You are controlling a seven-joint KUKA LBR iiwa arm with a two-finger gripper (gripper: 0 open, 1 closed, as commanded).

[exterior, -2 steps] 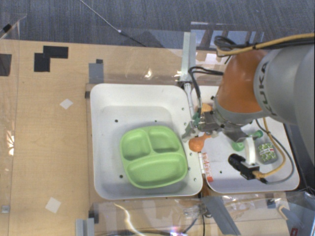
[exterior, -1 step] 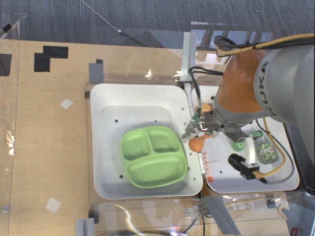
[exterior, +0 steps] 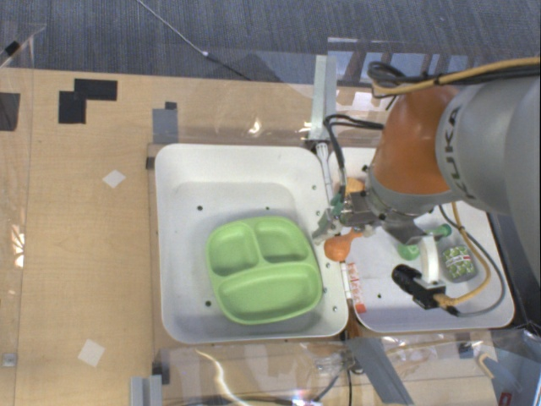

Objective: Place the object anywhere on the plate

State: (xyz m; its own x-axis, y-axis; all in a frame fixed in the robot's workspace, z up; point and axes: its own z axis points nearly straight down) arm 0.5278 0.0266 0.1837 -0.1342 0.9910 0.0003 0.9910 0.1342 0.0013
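Orange object (exterior: 338, 247) hanging at gripper (exterior: 331, 227), over the bins' shared edge; grasp unclear. Mid-transfer, seemingly. Next: leftward over green divided plate (exterior: 264, 269), then release.

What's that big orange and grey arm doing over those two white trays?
The arm reaches in from the right and its gripper sits at the divide between the two white bins. A small orange object lies right under it, at the right bin's left edge. The green divided plate waits in the left bin, with nothing on it yet. Other small items lie in the right bin.
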